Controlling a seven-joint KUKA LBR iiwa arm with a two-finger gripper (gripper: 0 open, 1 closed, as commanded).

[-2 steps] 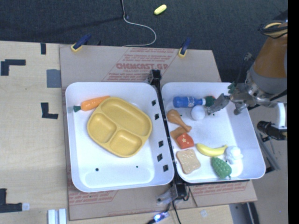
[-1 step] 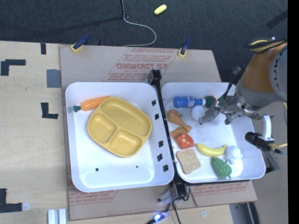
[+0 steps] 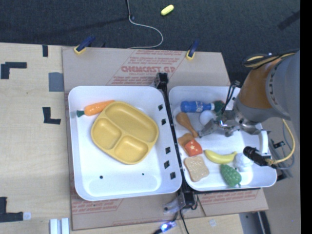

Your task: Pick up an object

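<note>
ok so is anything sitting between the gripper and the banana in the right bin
Nothing visible does. The gripper sits low in the right bin, and the banana lies just below it in the camera view, with bare white floor between them. The bread slice lies off to the side.

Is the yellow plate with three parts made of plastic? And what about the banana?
The yellow three-part plate looks like smooth moulded plastic: one even colour, rounded edges, soft shine. The small yellow banana is probably a plastic toy too, since its skin looks even and spotless, but that's less sure.
</note>
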